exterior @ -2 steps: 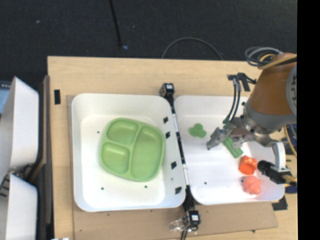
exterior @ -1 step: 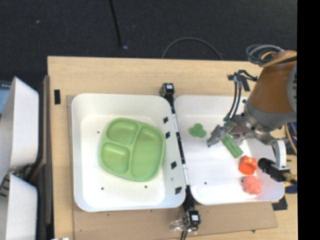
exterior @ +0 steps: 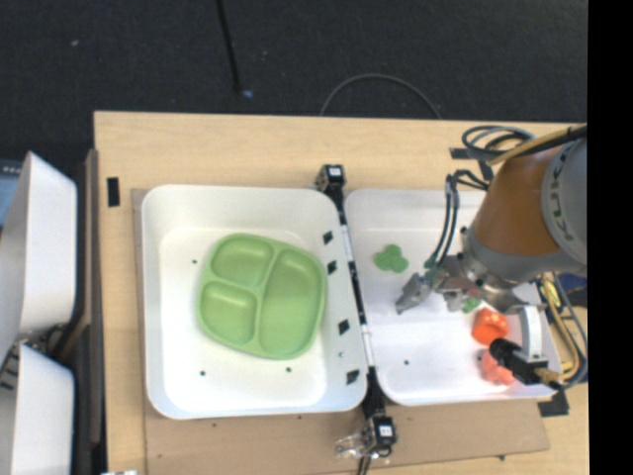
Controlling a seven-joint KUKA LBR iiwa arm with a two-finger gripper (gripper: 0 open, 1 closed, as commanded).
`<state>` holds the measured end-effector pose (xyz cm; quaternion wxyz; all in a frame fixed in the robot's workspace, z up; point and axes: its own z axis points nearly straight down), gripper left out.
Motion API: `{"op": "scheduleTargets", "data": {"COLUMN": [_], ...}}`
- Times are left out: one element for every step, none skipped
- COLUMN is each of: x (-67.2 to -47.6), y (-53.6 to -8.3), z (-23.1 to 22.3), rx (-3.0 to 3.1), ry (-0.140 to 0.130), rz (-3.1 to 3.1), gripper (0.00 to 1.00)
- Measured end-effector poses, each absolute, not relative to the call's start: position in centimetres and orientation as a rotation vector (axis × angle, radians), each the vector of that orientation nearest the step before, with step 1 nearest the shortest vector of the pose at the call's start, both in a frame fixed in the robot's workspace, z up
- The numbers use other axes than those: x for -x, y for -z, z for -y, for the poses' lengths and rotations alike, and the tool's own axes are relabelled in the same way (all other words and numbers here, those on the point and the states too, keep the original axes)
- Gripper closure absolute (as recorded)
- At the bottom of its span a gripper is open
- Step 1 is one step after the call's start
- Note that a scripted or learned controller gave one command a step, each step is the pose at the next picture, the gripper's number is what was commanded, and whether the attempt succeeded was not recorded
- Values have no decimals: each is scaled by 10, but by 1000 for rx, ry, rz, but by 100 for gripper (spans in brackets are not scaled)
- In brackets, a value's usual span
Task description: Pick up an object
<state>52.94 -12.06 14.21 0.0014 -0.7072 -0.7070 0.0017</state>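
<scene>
A small green object [exterior: 391, 258] lies in the right bin [exterior: 415, 364], near its left wall. My gripper [exterior: 423, 293] hangs over the middle of that bin, just right of and below the green object and apart from it. Two orange-red objects sit at the bin's right side, one [exterior: 487, 326] close under the wrist and one [exterior: 493, 365] nearer the front edge. Small green bits [exterior: 469, 305] peek out beside the wrist, mostly hidden by it. The grey and orange arm [exterior: 524, 211] covers the bin's far right part.
The left bin [exterior: 168, 364] holds a green divided plate [exterior: 262, 295] lying flat in its middle. A black-clipped divider [exterior: 348, 285] separates the two bins. Cables [exterior: 495, 142] loop behind the arm at the right.
</scene>
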Motion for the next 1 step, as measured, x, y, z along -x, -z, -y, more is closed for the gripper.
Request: {"op": "scheduleTargets", "data": {"x": [-529], "y": [-98], "z": [122], "rx": [2222], "ry": [-4], "rz": [2219], "gripper": [0]}}
